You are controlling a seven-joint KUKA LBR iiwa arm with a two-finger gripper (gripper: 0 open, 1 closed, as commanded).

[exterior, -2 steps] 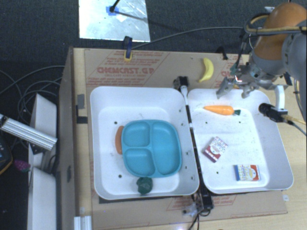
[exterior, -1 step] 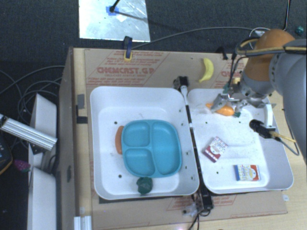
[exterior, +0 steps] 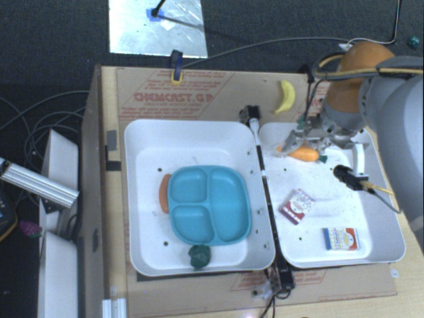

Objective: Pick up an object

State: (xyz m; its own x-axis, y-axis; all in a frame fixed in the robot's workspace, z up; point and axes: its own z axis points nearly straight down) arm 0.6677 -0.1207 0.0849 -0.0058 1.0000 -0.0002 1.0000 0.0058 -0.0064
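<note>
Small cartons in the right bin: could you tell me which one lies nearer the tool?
The red-and-white carton near the bin's middle; the blue-and-white carton lies farther from the tool, by the front corner.

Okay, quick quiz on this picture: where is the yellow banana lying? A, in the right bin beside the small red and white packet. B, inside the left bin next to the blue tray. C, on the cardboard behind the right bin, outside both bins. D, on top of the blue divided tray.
C: the banana lies on the cardboard beyond the far rim of the right bin, outside both bins.
</note>
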